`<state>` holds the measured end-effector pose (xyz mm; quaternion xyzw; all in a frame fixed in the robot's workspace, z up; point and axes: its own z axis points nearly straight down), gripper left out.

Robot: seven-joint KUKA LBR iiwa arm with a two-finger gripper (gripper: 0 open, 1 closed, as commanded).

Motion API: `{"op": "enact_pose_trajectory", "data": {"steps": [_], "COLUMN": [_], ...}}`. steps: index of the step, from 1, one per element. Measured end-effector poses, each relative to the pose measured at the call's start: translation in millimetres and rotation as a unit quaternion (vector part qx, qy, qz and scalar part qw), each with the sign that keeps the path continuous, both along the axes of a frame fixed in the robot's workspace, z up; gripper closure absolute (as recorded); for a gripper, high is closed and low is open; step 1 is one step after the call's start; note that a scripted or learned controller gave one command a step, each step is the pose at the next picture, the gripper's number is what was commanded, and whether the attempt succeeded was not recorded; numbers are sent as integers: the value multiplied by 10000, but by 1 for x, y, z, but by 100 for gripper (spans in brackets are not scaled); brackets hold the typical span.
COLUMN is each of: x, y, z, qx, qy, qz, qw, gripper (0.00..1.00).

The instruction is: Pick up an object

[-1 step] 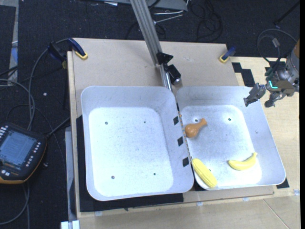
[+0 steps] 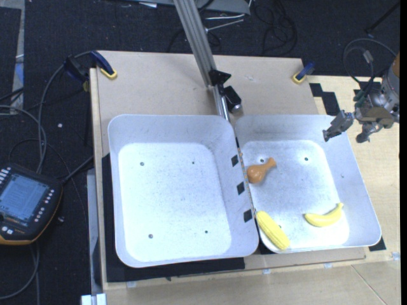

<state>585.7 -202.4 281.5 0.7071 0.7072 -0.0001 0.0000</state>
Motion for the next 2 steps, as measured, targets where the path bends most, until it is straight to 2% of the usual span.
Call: {"op": "enact_pose_trajectory", "data": {"steps": [1, 2], "x": [6, -1], "y": [-4, -1], "z": [-46, -106], "qx": [4, 6], "qy": [19, 21], "qz": [1, 2], "qw": [10000, 10000], "gripper": [0, 0]}}
